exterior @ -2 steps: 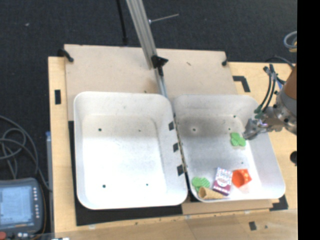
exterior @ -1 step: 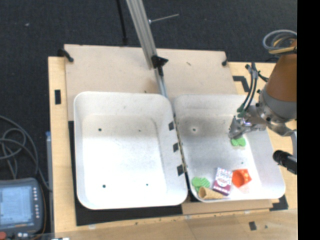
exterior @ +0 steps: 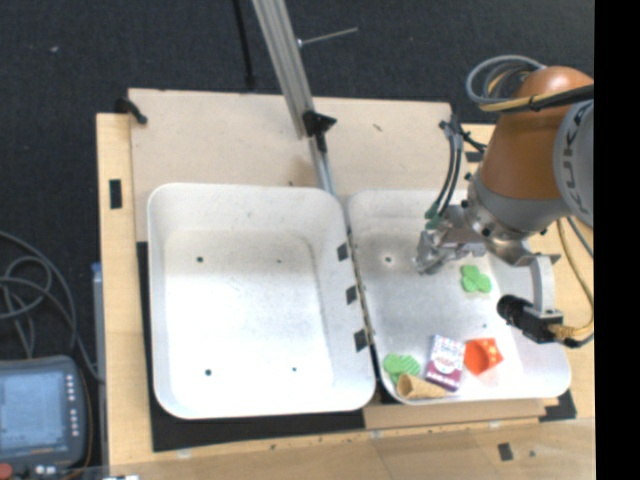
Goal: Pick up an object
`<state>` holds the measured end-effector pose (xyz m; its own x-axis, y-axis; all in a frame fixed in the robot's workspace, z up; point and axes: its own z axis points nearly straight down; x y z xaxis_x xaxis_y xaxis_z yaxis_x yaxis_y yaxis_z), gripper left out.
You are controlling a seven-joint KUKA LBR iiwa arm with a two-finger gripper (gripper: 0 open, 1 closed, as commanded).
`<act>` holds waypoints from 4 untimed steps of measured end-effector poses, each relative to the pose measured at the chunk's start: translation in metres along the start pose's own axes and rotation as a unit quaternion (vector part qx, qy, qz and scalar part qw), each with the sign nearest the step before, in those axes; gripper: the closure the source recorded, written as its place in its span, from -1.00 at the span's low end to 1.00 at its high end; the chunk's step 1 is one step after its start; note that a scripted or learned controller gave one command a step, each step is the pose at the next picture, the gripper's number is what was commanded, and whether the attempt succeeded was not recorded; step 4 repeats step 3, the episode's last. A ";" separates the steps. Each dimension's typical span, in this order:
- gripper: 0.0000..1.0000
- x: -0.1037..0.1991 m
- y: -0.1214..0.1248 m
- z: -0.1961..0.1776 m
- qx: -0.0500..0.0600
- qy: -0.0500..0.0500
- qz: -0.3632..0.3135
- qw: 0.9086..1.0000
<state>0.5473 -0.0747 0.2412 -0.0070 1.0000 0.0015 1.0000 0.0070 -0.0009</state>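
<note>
The hand [exterior: 432,258] is seen low over the right bin [exterior: 400,218]; whether it is open or closed cannot be told. A green piece [exterior: 476,280] lies just beside it, while a box [exterior: 446,360] and red piece [exterior: 482,355] lie nearer the bin's front edge.

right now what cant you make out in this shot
- Gripper: too small and blurred in the camera view to tell how its fingers stand.
- Purple packet: print too small to read.
- Tan item at the right bin front wall: too small to identify.
- Arm: cut off by the right edge.
</note>
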 end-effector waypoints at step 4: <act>1.00 0.150 0.038 0.007 -0.001 -0.001 0.001 1.000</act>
